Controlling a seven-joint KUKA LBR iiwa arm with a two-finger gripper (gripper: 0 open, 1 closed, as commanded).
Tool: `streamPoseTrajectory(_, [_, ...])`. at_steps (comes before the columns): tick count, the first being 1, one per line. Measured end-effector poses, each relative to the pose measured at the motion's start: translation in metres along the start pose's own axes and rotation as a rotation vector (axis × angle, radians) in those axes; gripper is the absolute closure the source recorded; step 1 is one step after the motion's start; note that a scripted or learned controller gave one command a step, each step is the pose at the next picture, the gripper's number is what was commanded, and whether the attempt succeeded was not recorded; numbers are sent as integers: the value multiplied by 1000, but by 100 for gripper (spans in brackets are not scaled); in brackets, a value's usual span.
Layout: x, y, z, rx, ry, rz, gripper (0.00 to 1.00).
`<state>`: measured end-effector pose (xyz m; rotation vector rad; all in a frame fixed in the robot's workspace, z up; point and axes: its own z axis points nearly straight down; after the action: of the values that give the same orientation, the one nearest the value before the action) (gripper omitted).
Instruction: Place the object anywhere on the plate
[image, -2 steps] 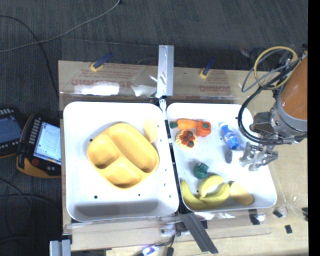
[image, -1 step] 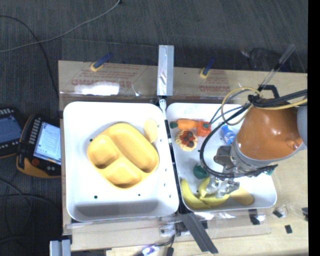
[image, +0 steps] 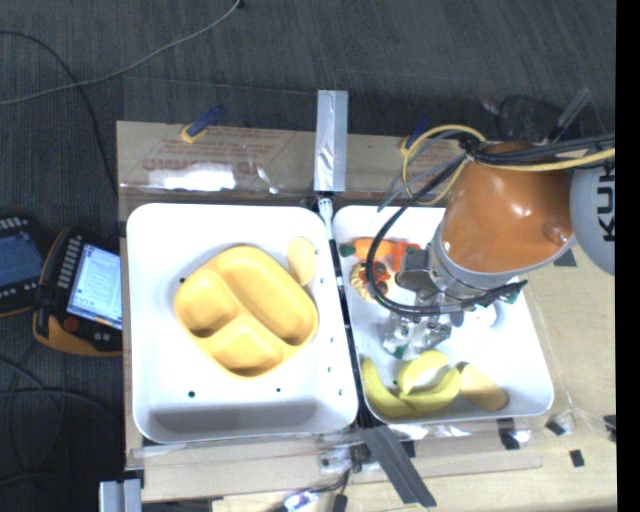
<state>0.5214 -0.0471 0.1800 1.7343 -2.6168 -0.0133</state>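
gripper (image: 420, 335) low over banana (image: 400, 392) in right bin (image: 535, 385), can't tell whether it's spread or pinching; risk: crowded fruit there blocks a clean grab, nothing reaches yellow plate (image: 247, 308) in left bin (image: 150, 300).
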Motion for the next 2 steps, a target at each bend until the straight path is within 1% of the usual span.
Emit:
streamPoseTrajectory(1, [-25, 38, -62, 1, 0, -49, 100])
streamPoseTrajectory(2, [14, 35, -1, -4, 4, -463, 100])
